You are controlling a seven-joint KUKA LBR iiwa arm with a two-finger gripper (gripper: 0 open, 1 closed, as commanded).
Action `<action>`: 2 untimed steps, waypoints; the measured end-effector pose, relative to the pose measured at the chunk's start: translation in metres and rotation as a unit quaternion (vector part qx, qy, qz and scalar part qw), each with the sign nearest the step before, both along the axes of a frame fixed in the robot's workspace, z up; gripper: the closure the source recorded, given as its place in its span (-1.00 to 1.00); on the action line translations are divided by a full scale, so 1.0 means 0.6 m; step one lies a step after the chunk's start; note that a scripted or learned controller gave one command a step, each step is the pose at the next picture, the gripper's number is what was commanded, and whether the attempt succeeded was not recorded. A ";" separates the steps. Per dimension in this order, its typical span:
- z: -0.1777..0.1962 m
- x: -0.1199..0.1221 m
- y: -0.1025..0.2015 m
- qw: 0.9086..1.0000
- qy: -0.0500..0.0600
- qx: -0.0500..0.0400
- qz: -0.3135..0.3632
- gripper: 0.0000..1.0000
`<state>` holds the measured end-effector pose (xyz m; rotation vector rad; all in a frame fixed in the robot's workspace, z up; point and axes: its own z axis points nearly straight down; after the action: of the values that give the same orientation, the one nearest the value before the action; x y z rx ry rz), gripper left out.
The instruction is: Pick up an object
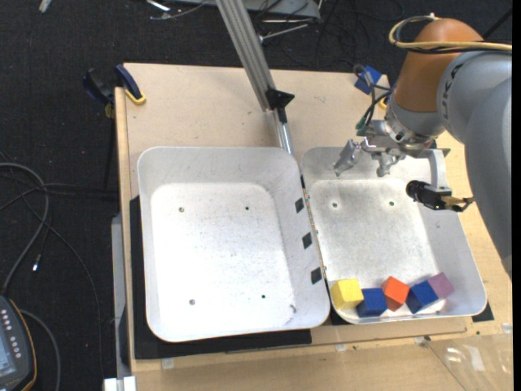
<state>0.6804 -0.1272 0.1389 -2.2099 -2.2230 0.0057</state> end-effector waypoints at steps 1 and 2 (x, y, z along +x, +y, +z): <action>-0.034 -0.081 0.035 1.000 0.000 0.000 -0.003 -1.00; -0.042 -0.178 -0.038 1.000 -0.001 -0.002 -0.006 -1.00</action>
<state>0.5736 -0.1502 0.1135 -2.2264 -2.2123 0.0065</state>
